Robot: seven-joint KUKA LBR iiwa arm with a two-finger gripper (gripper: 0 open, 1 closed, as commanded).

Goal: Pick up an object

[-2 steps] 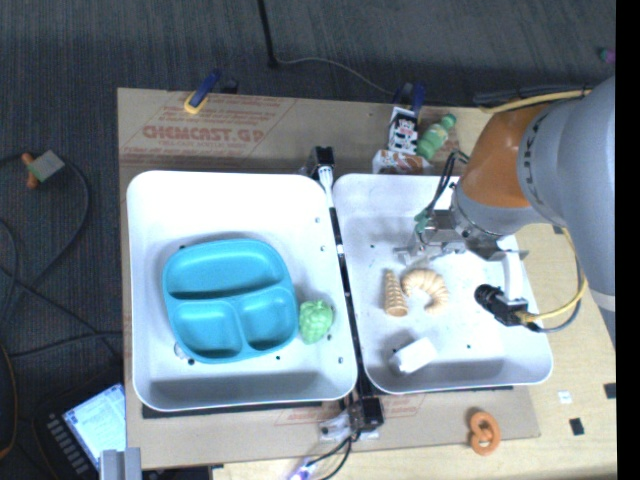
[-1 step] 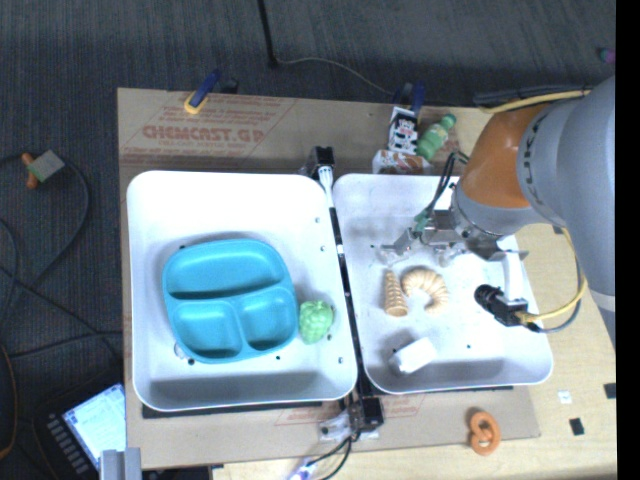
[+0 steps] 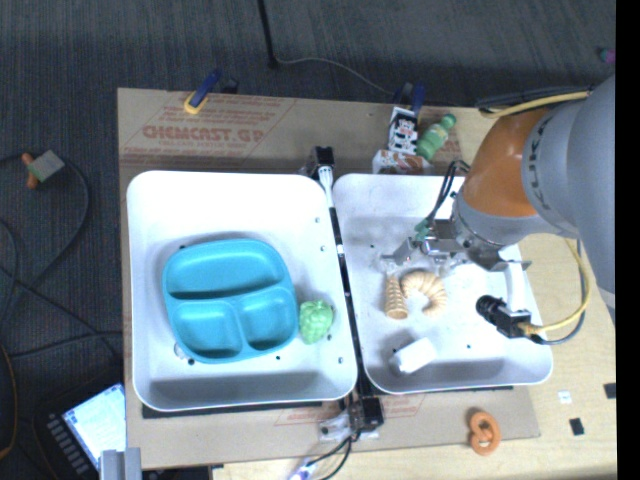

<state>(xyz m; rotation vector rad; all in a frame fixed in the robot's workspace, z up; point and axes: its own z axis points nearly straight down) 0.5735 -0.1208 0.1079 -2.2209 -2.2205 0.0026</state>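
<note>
In the right bin (image 3: 520, 368), a tan ridged toy shaped like a croissant (image 3: 412, 292) lies near the middle. A small white block (image 3: 412, 354) rests close to the bin's front wall. My gripper (image 3: 426, 252) hangs low over the right bin, just behind the tan toy and close above it. The grey arm with its orange band (image 3: 500, 173) reaches in from the right. The left bin (image 3: 150, 268) holds a blue divided tray (image 3: 228, 298) with a green lumpy toy (image 3: 315, 320) beside its right edge.
A black cable end (image 3: 492, 310) with a yellow cord hangs over the right bin's right side. Small bottles and a toy (image 3: 415, 140) stand behind the bins. An orange ring (image 3: 484, 430) lies on the bench in front. A ridge (image 3: 340, 268) separates the bins.
</note>
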